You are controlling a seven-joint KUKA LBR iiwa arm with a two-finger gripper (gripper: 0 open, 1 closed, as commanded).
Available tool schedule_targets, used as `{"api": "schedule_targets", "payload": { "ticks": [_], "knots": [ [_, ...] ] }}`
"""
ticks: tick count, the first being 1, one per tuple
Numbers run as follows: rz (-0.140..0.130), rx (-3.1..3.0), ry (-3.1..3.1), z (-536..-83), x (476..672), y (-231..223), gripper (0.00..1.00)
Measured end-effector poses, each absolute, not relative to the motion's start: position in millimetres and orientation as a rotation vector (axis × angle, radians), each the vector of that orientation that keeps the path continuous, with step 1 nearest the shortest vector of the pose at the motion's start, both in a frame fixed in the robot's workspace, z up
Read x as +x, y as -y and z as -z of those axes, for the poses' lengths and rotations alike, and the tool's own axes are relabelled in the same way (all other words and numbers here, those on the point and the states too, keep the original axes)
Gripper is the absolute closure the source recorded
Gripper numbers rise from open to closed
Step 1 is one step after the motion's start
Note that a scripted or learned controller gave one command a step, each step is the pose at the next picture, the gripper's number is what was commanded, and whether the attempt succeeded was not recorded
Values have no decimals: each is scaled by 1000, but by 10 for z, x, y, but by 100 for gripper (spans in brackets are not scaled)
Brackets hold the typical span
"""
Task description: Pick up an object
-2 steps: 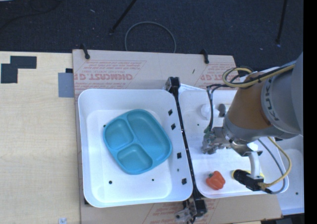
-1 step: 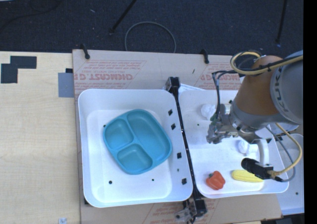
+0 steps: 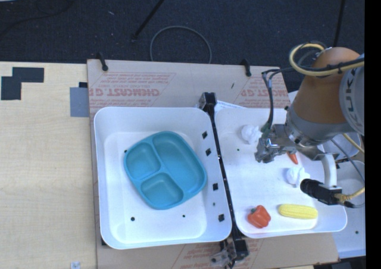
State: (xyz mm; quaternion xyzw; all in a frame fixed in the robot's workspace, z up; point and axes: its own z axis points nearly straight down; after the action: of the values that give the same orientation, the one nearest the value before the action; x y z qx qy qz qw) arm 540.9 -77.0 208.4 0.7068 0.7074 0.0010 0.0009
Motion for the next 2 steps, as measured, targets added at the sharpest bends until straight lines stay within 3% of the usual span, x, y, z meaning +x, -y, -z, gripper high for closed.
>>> {"api": "schedule_targets", "payload": {
  "ticks": [1,2],
  "knots": [
    [-2,2220,-2220,-2507,5423,802,100],
    [1,2220,-2227,-2465,5506,371,100]
  ]
}}
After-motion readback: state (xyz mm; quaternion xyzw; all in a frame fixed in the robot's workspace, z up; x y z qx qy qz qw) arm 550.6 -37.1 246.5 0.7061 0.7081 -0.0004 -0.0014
